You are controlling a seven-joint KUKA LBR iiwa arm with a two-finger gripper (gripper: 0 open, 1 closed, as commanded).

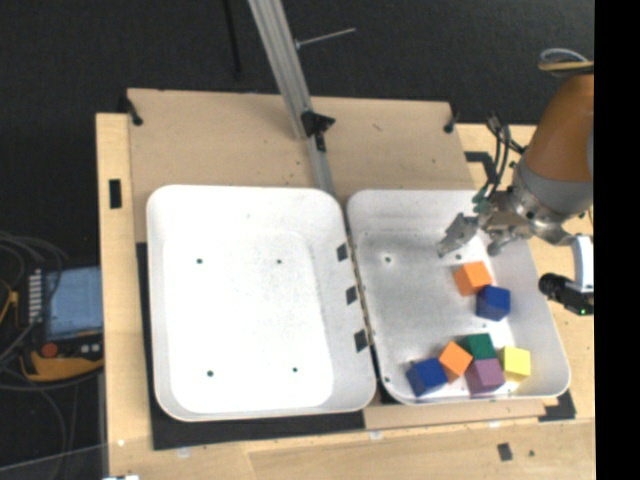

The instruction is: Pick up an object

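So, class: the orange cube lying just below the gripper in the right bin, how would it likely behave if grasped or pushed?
The orange cube has flat faces, so it would probably slide, not roll. It looks rigid, so the gripper shouldn't deform it. A blue cube sits at its corner and may get nudged by a push that way.

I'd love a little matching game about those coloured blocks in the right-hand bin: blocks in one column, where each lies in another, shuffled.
Blocks:
1. yellow block
2. purple block
3. green block
4. upper orange block

Places:
A. nearest the gripper
B. between the lower orange block and the yellow one
C. rightmost of the lower cluster
D. at the bin's front edge, left of yellow

Pairs: 1-C, 2-D, 3-B, 4-A
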